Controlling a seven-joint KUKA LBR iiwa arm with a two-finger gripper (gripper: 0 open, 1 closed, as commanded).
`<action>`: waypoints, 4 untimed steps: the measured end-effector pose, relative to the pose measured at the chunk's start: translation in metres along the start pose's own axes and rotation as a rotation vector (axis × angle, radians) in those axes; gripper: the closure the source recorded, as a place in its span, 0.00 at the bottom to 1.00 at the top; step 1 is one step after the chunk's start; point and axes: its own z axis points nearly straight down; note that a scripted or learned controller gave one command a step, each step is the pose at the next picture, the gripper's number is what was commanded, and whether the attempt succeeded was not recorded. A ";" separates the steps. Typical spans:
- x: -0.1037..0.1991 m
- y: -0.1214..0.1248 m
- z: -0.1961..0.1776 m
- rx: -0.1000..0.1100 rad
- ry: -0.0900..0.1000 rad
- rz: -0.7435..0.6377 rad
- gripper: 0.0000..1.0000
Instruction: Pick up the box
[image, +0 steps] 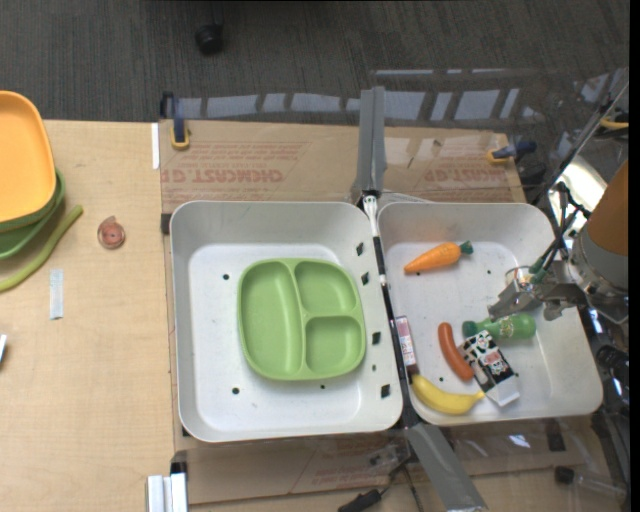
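Cardboard sheeting covers the bench beneath two shallow white bins set side by side. Left bin (200, 330) holds a green divided plate (302, 318), lying flat near its centre. Right bin (560, 400) holds a toy carrot (438, 257) toward the far side, a green bottle (505, 326) lying on its side, a red sausage (454, 351), a yellow banana (446, 397) at the near edge, and the box (491, 364), black and white with a printed pattern, lying tilted between the sausage and the bin's right part, just near of the bottle. Gripper (522, 290) hangs over the right bin, just far of the bottle; whether it is spread or closed cannot be made out. Nothing is seen between its tips. An orange plate (22, 160) sits stacked on green ones at the far left.
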 end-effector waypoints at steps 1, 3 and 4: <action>-0.001 0.000 -0.008 0.001 -0.001 0.001 1.00; 0.043 0.042 0.101 -0.003 -0.001 -0.137 1.00; 0.076 0.012 0.000 -0.005 -0.003 -0.671 1.00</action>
